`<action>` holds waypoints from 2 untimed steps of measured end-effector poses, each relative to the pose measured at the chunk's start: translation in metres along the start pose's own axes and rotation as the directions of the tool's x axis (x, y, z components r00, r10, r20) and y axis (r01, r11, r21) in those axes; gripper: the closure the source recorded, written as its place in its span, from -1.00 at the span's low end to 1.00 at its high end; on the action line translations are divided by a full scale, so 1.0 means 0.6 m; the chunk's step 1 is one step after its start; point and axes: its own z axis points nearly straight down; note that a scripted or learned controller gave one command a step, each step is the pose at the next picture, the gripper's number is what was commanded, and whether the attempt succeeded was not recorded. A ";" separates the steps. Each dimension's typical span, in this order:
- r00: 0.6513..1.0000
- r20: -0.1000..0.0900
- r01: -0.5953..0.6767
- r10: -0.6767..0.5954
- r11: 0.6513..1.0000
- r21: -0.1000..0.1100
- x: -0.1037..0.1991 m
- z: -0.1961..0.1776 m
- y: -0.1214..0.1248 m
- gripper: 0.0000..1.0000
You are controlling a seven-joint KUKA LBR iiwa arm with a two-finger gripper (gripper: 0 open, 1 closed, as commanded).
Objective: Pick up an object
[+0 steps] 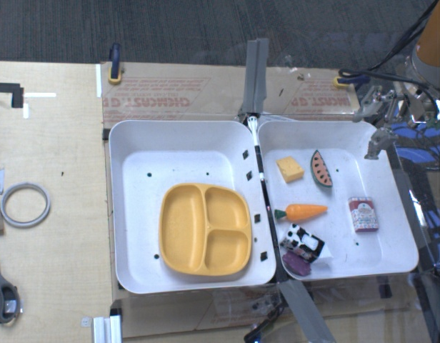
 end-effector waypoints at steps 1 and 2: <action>1.000 -0.002 -0.005 0.005 1.000 -0.001 0.006 0.214 -0.016 -1.00; 0.809 -0.001 -0.588 0.588 0.809 0.001 0.026 0.229 0.058 -1.00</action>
